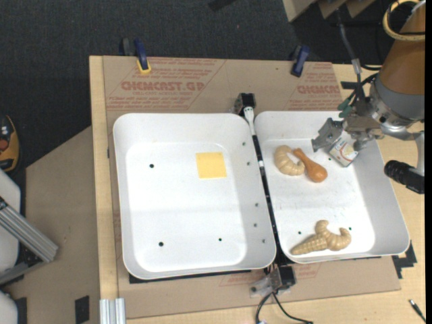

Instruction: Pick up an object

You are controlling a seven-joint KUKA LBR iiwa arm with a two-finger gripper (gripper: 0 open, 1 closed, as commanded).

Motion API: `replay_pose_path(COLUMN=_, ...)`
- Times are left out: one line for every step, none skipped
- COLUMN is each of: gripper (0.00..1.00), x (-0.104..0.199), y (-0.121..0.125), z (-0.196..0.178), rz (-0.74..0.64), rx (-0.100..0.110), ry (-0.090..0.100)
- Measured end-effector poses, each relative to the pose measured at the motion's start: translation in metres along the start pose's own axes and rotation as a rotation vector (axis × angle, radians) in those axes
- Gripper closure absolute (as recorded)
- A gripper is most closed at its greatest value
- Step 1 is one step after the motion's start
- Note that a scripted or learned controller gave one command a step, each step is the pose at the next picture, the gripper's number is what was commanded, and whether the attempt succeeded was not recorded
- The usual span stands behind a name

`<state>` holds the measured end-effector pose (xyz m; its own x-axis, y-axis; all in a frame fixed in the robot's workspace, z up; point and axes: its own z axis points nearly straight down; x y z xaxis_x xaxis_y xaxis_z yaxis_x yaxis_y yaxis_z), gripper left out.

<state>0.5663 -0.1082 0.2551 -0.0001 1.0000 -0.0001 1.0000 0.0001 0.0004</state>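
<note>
Over the upper part of the right bin (395,211) you see the gripper (339,142), hanging from the grey arm (398,93) that comes in from the right with its orange band above the wrist. Whether its hand is released or clenched you cannot tell from this slant, and nothing shows plainly between its tips, though a small white and reddish part sits at its lower end.

Just to the left of and slightly below the gripper lies a pale croissant-shaped toy (288,161), and touching it, on the side nearer the gripper, an orange-brown piece with a rounded end (312,167), perhaps a drumstick. Both rest on the bin floor, close to the gripper but apart from it.

Well below the gripper, near the front wall of the same bin, you find a tan ridged object (324,239), curled at one end, lying flat.

Far to the left of the gripper, across the dark seam where the bins meet, the left bin (135,181) holds a flat yellow square (211,165), like a cheese slice, in its upper middle.

Both bins sit on a brown board (202,79) with printed lettering. Above and to the left of the gripper a blue clamp (299,60) grips the far edge of the board, and a second clamp (140,55), blue and yellow, stands much farther left on that edge
</note>
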Motion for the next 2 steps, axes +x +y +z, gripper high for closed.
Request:
replay_pose_path(gripper=0.00, x=0.008, y=0.029, z=0.144, rz=-0.002, rx=0.010, ry=0.002)
replay_pose_path(gripper=0.00, x=-0.026, y=0.047, z=0.164, rz=0.001, rx=-0.013, ry=0.002)
